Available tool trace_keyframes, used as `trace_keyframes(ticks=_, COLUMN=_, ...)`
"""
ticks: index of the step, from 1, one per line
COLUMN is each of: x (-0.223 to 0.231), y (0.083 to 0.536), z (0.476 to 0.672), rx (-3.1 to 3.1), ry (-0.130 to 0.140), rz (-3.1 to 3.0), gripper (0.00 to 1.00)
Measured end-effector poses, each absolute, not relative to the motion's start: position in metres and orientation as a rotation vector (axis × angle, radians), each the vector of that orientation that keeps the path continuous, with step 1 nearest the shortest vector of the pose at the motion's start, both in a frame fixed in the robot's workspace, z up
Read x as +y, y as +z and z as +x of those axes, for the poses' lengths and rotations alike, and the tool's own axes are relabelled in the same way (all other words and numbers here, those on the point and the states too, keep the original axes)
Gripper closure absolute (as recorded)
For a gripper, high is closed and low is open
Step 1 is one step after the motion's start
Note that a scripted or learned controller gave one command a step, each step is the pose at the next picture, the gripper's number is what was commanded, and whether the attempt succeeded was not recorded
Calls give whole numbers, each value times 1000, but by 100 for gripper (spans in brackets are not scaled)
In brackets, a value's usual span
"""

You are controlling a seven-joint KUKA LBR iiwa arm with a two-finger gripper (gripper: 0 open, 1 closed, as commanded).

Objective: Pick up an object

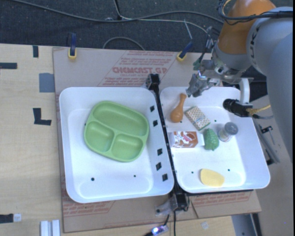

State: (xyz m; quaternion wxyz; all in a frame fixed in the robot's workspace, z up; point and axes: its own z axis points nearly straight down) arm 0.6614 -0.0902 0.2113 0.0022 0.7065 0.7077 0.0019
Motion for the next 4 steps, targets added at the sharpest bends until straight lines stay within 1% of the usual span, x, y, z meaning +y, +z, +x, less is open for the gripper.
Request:
trace_keyframes(ticks=1, x=-90, y=244, z=662, rx=2221, ry=3, rz=2218, gripper=100)
trace_keyframes(ticks=2, x=-28, y=244, z=656, rx=2231, ry=1, rz=2216, gripper=100)
trace_keyframes(ticks=3, x=26, y=249, z=660, rx=2230, ry=1, rz=2215, gripper=100)
trace_keyframes(ticks=4, x=75, y=234, z=652, rx=2230, ry=-3, rz=2217, gripper=100)
